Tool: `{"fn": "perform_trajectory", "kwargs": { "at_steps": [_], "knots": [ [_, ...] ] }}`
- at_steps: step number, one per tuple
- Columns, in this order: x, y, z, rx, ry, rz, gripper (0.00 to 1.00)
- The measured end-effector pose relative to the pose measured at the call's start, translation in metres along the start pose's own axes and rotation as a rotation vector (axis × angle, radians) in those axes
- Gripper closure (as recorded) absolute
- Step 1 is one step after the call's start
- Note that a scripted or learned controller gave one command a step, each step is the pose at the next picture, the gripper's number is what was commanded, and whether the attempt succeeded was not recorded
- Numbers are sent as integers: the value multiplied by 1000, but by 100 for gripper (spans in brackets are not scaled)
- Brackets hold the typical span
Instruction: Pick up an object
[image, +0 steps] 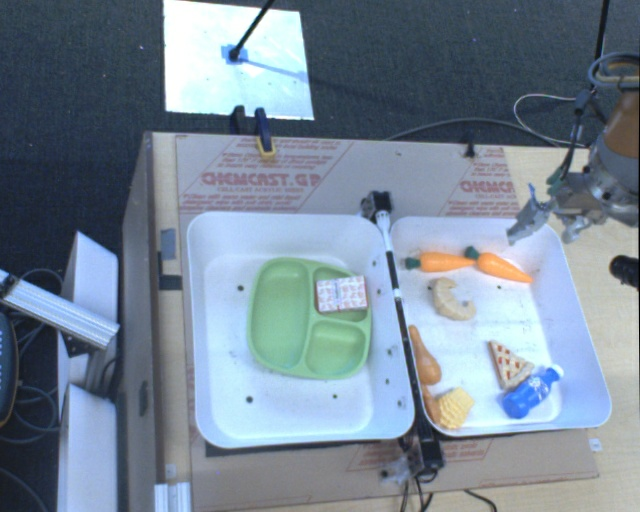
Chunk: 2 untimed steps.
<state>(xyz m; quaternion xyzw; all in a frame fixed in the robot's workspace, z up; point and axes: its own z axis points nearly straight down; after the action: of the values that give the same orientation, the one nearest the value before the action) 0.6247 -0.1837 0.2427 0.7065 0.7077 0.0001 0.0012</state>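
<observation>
Hovering above right bin (580, 330) rim: hand (548, 222), fingers spread, grasping nothing. Carrots (445, 262), croissant (452, 298), blue bottle (530, 392) untouched. Pickup not yet begun.

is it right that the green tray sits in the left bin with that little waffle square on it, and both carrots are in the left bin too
Not quite. The camera view shows the green tray in the left bin with the waffle square on it, but both carrots lie in the right bin.
</observation>
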Motion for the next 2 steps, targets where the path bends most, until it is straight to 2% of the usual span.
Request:
{"fn": "perform_trajectory", "kwargs": {
  "at_steps": [1,2],
  "knots": [
    [-13,12,51,1,0,0,0],
    [-22,19,159,2,2,1,0]
  ]
}}
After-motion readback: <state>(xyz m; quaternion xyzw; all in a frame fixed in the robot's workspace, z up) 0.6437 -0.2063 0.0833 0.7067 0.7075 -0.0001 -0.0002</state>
